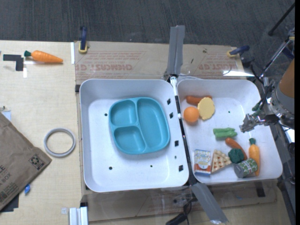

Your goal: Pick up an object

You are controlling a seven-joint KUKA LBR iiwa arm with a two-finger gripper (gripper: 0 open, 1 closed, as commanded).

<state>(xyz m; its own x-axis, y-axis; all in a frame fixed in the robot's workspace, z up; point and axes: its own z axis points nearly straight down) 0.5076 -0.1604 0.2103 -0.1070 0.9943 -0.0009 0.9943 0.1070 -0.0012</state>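
The right bin (262, 102) holds several toy foods: an orange ball (191, 114), a yellow round piece (206, 108), a red sausage (192, 99), a green piece (225, 133), a carrot (254, 153), a red and green vegetable (236, 151), a small carton (202, 162), a waffle-like wedge (220, 161) and a grey can (246, 168). My gripper (250, 122) hangs at the bin's right side, just right of the green piece and above the carrot's leafy top. I see nothing held in it.
In the left bin (93, 163) lies a teal divided plate (139, 124). On the wooden bench to the left are another toy carrot (44, 56), a grey tape ring (59, 141) and a brown cardboard box (16, 163). A grey strip (176, 50) runs between the bins.
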